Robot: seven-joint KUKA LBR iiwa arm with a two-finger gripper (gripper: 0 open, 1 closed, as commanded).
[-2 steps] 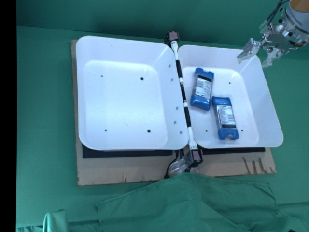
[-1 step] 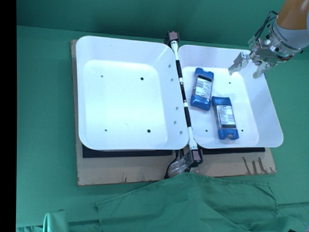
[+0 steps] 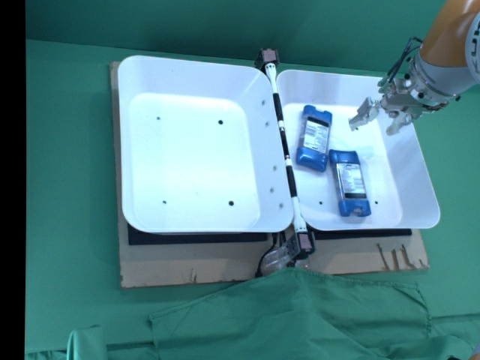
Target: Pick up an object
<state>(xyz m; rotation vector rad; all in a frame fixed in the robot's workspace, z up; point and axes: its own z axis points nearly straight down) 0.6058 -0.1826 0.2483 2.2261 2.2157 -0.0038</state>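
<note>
The robot arm (image 3: 450,28) comes in from the right side and hangs over the right bin (image 3: 409,178). Its gripper (image 3: 382,120) is up in the air above the far right part of that bin. The jaws are spread wide apart and there is nothing between them.

Two blue packs lie flat on the floor of the right bin. The first blue pack (image 3: 314,137) is nearer the bar (image 3: 283,145) that runs between the two bins. The second blue pack (image 3: 350,182) sits a little lower and more to the right. Their corners look like they touch or almost touch. Both have a white label with small writing that I cannot read. The left bin (image 3: 142,88) has no packs in it.

The job now, I think, is to pick one pack and go down on it. The second blue pack looks like the easier one, since it is nearer the gripper and has more free room around it. To do it well, the jaws should turn so they close across the thin side of the pack, not along the long side. They should come straight down over its middle. If they land near the touching corners, they may bump the other pack and push both away
</note>
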